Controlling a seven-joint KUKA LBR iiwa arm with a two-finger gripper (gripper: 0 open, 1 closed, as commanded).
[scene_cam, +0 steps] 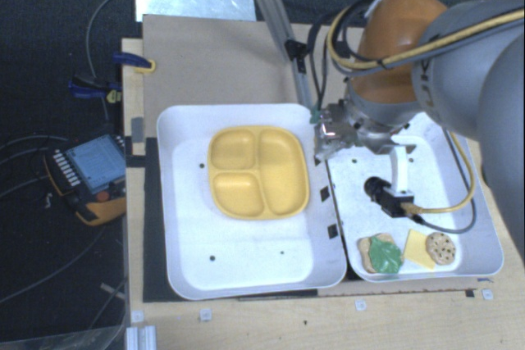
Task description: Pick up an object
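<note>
A yellow divided plate (257, 172) lies in the left white bin (189, 258). Along the near edge of the right white bin (484, 246) sit a green leafy toy food piece (382, 254), a yellow cheese wedge (417, 248) and a round brown cookie (441, 247). The grey arm with its orange band (398, 33) reaches over the far part of the right bin. Its gripper (332, 137) hangs at the wall between the two bins, just right of the plate and well back from the food pieces. No object shows at the gripper.
A slanted metal pole (275, 8) crosses the brown board behind the bins. A blue-screened handheld unit (90, 172) with cables lies on the dark floor to the left. Blue clamps (123, 61) grip the board's left edge.
</note>
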